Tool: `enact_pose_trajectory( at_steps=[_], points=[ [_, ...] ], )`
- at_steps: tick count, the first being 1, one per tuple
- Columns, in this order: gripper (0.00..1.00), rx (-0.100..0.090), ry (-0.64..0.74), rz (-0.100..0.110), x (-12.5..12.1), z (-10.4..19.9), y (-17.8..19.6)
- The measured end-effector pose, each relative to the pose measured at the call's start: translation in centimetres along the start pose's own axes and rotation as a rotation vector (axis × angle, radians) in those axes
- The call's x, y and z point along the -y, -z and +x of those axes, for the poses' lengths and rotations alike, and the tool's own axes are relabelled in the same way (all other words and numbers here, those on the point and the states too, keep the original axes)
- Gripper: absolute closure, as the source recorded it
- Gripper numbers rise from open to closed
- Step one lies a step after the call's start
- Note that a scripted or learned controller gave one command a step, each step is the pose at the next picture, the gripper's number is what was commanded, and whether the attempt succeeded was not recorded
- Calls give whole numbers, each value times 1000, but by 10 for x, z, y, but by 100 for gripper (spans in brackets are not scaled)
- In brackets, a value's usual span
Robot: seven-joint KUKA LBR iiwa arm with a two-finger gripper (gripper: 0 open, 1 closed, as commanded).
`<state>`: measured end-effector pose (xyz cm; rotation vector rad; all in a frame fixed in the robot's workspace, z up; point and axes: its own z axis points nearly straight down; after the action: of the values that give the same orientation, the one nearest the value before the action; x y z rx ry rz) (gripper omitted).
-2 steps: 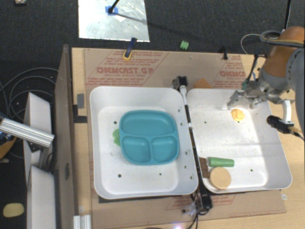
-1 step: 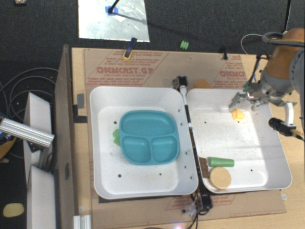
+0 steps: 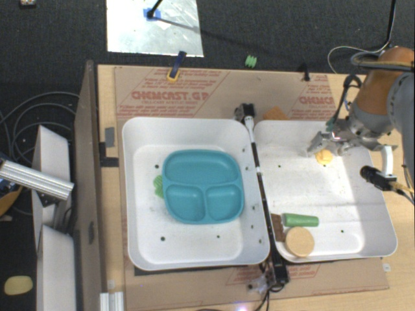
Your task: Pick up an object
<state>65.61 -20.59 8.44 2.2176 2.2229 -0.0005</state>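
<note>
Tan disc and green cylinder lie lower centre, right bin. Gripper upper right, fingers spread, directly above small yellow object, nothing gripped; short straight descent likely suffices.

Smooth white plastic bins, faintly glossy. Matt teal plastic tray. Printed brown cardboard sheet over the desk. Shiny metal plate on rough dark carpet. Pale wooden disc.

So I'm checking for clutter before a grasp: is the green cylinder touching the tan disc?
Cannot tell: in the camera view the green cylinder lies just above the tan disc, with no plain gap or contact.
</note>
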Motion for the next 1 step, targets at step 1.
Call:
enact_pose_trajectory(
  at_steps=[1],
  points=[
    [100,2,2,-7,-2,0,13]
  ],
)
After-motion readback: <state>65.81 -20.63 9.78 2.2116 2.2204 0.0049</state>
